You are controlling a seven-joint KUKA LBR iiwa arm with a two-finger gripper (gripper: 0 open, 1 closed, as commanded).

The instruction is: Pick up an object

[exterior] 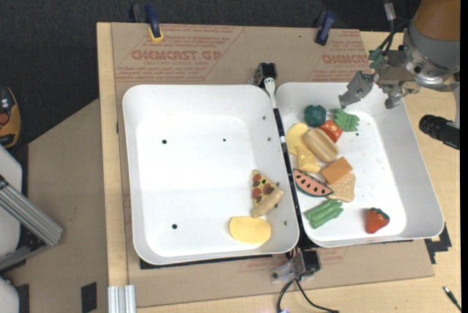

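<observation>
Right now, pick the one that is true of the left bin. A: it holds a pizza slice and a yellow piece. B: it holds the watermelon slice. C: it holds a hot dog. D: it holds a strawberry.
A: the pizza slice and the yellow piece lie in the left bin, near its front right corner.

Single fixed camera above bench point(219, 48), slanted down, both bins visible.

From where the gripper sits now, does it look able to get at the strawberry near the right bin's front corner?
Probably yes. The strawberry lies by itself on bare bin floor, apart from the toy food pile, with nothing over it. The gripper hangs above the right bin's far end.
</observation>
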